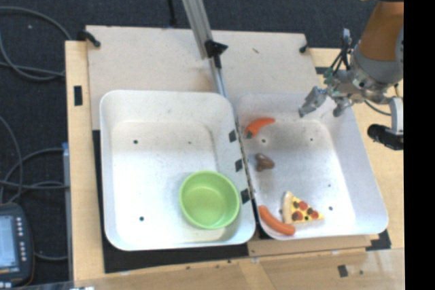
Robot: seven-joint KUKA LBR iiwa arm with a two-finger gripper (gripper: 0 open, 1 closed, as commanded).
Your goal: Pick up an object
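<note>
You're hovering the gripper [325, 102] over the right bin [353, 166], up at its 1 o'clock corner, fingers spread and carrying nothing. The carrot [259, 125] is lying nearest, at 9 o'clock from your fingers. I'd go for that, since the sausage [276, 221] is hugging the rim.

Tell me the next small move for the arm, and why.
Probably swing the claw toward the carrot and lower over it. The claw hangs at the right bin's far edge with nothing between its fingers, and the carrot lies nearest, apart from the brown piece, pizza slice and sausage.
</note>
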